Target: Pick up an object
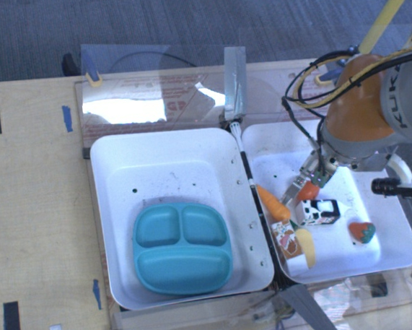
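Note:
My gripper [304, 188] hangs low in the right bin [395, 251], near its left middle, below the arm's orange band. A small orange-red piece [309, 190] shows right at its tip. I cannot tell whether that piece is held. An orange carrot [272, 201] lies just left of the tip. A black and white toy cow [319, 212] lies just below it. Further down are a small printed carton [287, 239] and a pale yellow piece [306, 248]. A red and green strawberry [362, 232] sits to the lower right.
The left bin [113, 177] holds a blue divided plate [182, 248] in its lower half. A metal divider [243, 157] runs between the bins. Cables loop above the arm at the upper right. Clear plastic sheeting lies behind the bins.

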